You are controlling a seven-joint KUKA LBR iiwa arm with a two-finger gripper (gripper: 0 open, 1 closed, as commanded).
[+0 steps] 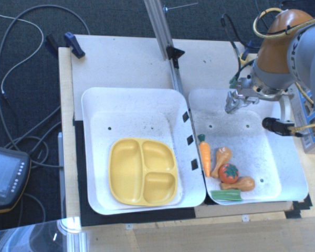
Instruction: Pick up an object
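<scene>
At the near edge of the right bin (pixel 283 140) a small heap of toy food lies against the rim. Nearest is a green pod (pixel 226 195), flat along the rim. Just behind it sits a tomato (pixel 229 172), touching a tan gourd (pixel 243 184) on its right and a second, paler orange piece (pixel 220 159) on its left. A carrot (pixel 205 158) lies lengthwise just left of these, close to the wall between the bins. Any of the five would serve as the object to pick.

In the left bin (pixel 94 109) a yellow tray (pixel 143 171) with three compartments rests toward the near side; nothing lies in it.

Farther back, the gripper (pixel 232 105) hangs over the far left part of the right bin, well apart from the heap, with bare bin floor between them. Whether it is open or closed cannot be told at this size, and nothing is seen in its grasp. The arm (pixel 283 46) reaches in from the far right, its orange band above the wrist.

The step in hand looks like the approach: no object is taken yet. The next move calls for travel toward the near side and then a descent onto one piece. The carrot stands a little apart and seems the cleanest target, though it lies close to the wall; the tomato and its neighbours touch, so a grasp there risks nudging or catching two.
</scene>
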